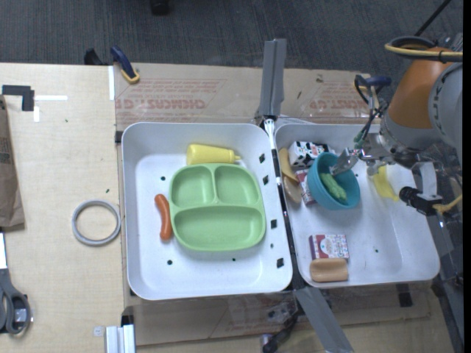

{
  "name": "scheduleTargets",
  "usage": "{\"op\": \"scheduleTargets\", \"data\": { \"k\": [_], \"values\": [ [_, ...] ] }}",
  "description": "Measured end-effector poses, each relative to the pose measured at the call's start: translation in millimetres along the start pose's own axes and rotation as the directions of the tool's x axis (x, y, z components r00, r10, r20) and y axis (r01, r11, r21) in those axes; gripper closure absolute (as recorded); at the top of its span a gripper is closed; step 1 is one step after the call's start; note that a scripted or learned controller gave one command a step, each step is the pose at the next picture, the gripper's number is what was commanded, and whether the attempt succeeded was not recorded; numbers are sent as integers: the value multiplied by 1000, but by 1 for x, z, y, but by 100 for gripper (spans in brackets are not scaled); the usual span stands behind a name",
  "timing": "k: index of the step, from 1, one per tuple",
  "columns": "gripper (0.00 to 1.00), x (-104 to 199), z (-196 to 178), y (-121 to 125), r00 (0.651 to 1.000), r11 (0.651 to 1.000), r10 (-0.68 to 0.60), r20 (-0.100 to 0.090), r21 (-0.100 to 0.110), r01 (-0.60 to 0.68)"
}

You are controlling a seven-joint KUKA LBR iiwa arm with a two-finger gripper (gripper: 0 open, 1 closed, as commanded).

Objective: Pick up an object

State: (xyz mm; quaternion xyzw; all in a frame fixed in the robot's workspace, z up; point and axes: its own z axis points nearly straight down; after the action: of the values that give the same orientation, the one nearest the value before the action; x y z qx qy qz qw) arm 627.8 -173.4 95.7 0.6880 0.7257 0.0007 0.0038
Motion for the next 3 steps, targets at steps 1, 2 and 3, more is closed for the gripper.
{"op": "scheduleTargets", "data": {
  "k": [1, 2, 3],
  "values": [
    [0, 27, 0, 11, 996, 996, -92, 1, 4, 92],
    [0, 58, 0, 32, 956, 956, -292, 3, 15, 292],
    [100, 50, -8, 28, 959, 958, -284, 7, 29, 284]
  ]
}}
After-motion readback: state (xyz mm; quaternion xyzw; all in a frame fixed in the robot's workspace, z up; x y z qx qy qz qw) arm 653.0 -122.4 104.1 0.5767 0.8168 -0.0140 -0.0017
